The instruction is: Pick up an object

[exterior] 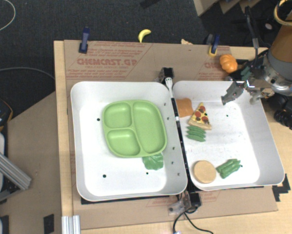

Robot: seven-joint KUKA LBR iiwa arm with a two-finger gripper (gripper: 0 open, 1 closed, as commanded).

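The right bin [262, 130] holds an orange-brown square slice [184, 107], a pizza slice [200, 116], a bunch of green beans [196, 133], a round tan biscuit [204, 171] and a green pea pod [228, 167]. My gripper [242, 95] hangs over the bin's far right corner, well behind and to the right of the pizza slice. Its fingers [228, 97] are spread open with nothing between them.
The left bin [87, 145] carries a green divided plate [134, 128] with a green leafy piece [153, 162] at its front edge. An orange ball [228, 63] and a small banana [144, 34] lie behind the bins. Blue clamps [84, 40] grip the board's far edge.
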